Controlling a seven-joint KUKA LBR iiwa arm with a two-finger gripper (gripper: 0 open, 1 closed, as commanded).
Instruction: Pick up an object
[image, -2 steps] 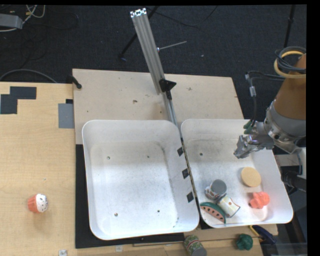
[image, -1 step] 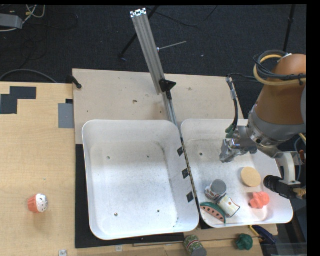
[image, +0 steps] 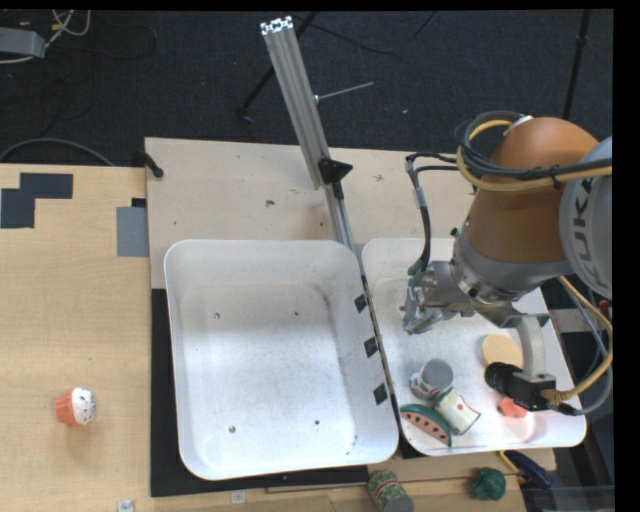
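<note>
L bin (image: 260, 300) bare; R bin (image: 392, 262) has the objs. Gripper (image: 420, 312) hangs over R bin, nothing pinched. Cup (image: 434, 376) sits just below it; go straight down, centre on it, avoid melon slice (image: 428, 420).

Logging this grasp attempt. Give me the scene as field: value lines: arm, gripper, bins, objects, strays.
arm: reaches in from the right, over the right bin
gripper: gripper low over the right bin's upper left part, nothing seen in it
left bin: left bin white, speckled floor
right bin objects: grey cup, watermelon slice, small white cylinder, pale yellow disc, red piece
strays outside bins: cupcake toy on the bench at left; green object and dark can by the front edge
</note>
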